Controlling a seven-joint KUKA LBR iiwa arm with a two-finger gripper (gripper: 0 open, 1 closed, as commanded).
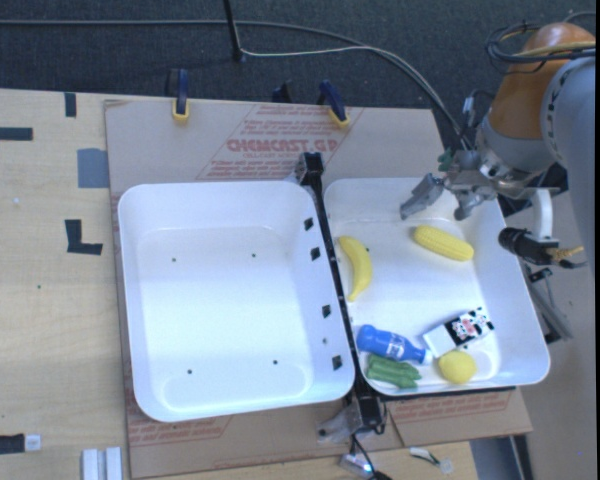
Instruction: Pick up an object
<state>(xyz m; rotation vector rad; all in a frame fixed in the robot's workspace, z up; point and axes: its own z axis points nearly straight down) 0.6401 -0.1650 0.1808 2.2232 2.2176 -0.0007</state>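
Observation:
My gripper (442, 204) hangs over the back of the right bin (380, 196), its two grey fingers spread open with nothing between them. A yellow corn cob (443, 243) lies just below and in front of the fingertips. A banana (356, 265) rests by the bin's left wall. Toward the front lie a blue bottle (389, 344), a green pea pod (393, 373), a lemon (457, 367) and a small black-and-white box (460, 330).
The left bin (140, 268) sits beside the right one, joined by a black divider with clips (325, 268). Both rest on a cardboard sheet (270, 143) held by yellow-and-blue clamps. A cable runs across the dark floor behind.

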